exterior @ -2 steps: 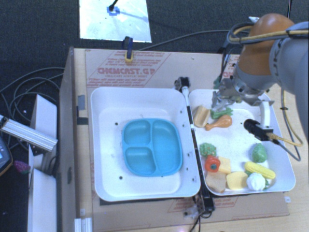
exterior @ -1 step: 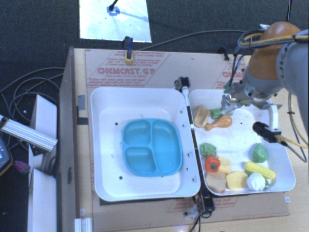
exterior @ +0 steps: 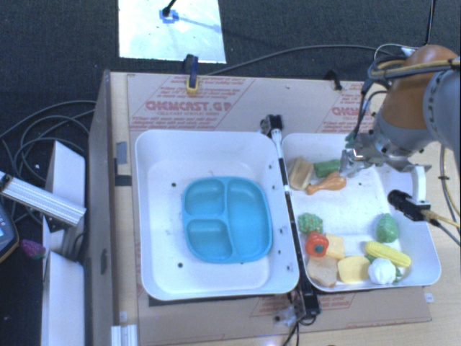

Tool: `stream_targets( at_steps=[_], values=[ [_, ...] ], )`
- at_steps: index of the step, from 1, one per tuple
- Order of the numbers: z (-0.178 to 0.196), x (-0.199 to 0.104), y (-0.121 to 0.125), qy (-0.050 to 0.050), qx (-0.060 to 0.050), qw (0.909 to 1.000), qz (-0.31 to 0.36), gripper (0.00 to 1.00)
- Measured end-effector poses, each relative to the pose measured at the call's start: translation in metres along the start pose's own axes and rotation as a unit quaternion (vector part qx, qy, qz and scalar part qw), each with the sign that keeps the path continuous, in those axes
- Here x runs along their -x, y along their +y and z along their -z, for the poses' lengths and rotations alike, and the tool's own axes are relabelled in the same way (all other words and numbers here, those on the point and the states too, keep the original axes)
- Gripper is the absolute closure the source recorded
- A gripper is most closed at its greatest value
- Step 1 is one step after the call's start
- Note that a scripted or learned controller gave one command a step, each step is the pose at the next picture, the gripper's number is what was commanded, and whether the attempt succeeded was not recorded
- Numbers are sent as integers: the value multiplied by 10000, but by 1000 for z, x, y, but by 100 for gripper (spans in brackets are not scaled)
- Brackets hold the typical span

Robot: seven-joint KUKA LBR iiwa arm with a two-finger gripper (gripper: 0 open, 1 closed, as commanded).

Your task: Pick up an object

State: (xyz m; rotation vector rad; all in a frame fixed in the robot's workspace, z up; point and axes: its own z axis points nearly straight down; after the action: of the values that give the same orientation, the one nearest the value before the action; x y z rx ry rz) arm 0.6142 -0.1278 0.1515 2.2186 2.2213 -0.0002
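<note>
While the arm [exterior: 421, 96] is blocking part of the right bin [exterior: 432, 254], its gripper [exterior: 351, 161] is hovering by the green veggie [exterior: 326, 168] and drumstick [exterior: 326, 184] (can't tell if it's grasping anything). The cardboard [exterior: 189, 107] is showing "CHILLCAST GP" in faint red, I think.

Bright, even overhead light; slight softness

A robotics lab is indicated: two white bins [exterior: 216, 146] are clamped to a cardboard-covered counter [exterior: 216, 96], with loose cables [exterior: 43, 125] trailed over dark carpet [exterior: 57, 34].
</note>
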Motion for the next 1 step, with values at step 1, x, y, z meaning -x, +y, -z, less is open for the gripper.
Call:
stream_targets(
  at_steps=[1],
  values=[
    [-25,-41,-13,12,-5,10000,14,100]
  ],
)
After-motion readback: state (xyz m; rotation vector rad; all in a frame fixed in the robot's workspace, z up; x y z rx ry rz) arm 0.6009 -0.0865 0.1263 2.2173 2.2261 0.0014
